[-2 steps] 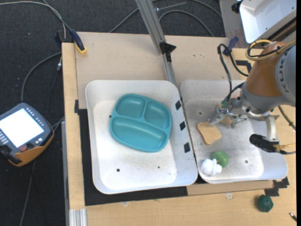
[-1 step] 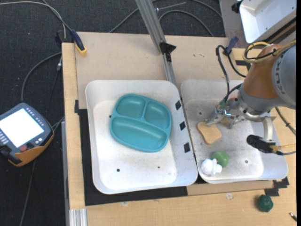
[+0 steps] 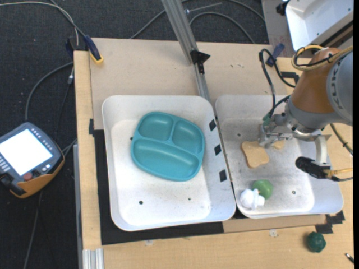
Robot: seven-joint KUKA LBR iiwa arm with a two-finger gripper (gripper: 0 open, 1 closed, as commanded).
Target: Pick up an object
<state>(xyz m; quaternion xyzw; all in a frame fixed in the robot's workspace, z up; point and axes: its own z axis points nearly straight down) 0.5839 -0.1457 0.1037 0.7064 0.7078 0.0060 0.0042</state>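
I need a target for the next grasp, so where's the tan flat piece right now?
The tan flat piece lies in the right bin, just below the gripper and up-left of the green-and-white object.

Rt bin [image 3: 314, 203] mid floor open (toys [image 3: 257, 194] crowd front).

Worktop [image 3: 146, 72]: matt, pale wood-look board. Two bins [image 3: 168, 212]: white plastic, smooth, lightly speckled. Divided plate [image 3: 167, 145]: teal plastic, smooth, slight sheen. Upright post [image 3: 178, 21]: grey metal. Floor [image 3: 33, 60]: dark, rough carpet.
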